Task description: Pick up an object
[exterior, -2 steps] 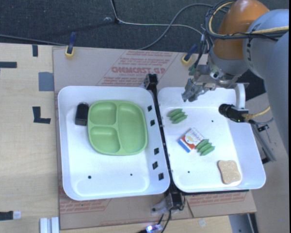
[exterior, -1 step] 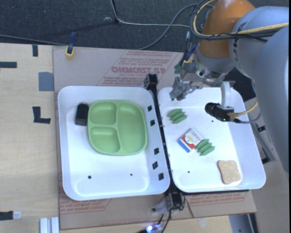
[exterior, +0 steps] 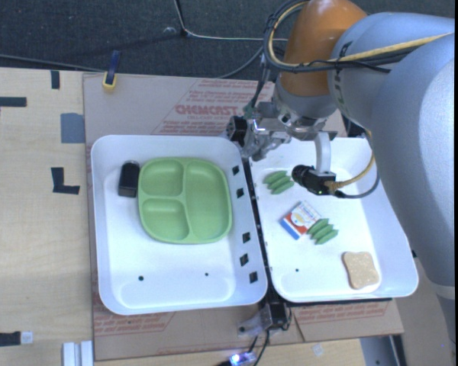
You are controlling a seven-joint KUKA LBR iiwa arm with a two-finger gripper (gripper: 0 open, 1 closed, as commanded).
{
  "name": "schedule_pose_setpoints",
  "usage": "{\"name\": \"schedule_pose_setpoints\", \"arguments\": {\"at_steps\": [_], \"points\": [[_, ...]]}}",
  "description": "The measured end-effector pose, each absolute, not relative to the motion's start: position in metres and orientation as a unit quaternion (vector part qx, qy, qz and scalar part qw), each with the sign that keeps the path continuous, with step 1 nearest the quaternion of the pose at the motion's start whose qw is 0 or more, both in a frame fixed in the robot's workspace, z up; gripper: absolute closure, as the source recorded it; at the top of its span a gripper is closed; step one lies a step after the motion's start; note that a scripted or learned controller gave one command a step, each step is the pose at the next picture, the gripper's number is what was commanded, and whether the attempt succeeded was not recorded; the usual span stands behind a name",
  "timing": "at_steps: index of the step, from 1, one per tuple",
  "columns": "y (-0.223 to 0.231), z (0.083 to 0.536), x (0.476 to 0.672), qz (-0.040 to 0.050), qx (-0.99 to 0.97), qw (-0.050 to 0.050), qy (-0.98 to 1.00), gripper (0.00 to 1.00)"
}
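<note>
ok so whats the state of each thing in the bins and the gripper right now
green plate: flat in left bin, right way up
black block: touching plate's left edge
green pods: lying in right bin
second green pods: lying beside card
small card: flat in right bin
tan sponge: flat, near right bin's front
gripper: over the bins' divider, holding nothing visible

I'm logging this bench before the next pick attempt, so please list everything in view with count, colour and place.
Bins: 2, white, side by side on the bench.
Divided plate: 1, light green, in the left bin.
Small block: 1, black, left bin, against the plate's left edge.
Pod-shaped pieces: 2, green, right bin, one upper left, one by the card.
Small card: 1, red, white and blue, middle of the right bin.
Bread-like slice: 1, tan, right bin's near corner.
Clamp: 1, yellow, on the cardboard's far left corner.
Arm: 1, grey with orange band, from the right.
Pincer: 1, over the divide between the bins.
</note>
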State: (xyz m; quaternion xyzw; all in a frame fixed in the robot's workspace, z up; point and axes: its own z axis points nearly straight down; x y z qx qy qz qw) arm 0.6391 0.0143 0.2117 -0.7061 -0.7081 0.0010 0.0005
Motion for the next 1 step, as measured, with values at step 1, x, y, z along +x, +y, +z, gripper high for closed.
{"name": "schedule_pose_setpoints", "arguments": {"at_steps": [1], "points": [[0.0754,0.2183,0.6392,0.0004,-0.706,0.000,-0.709,1.00]]}}
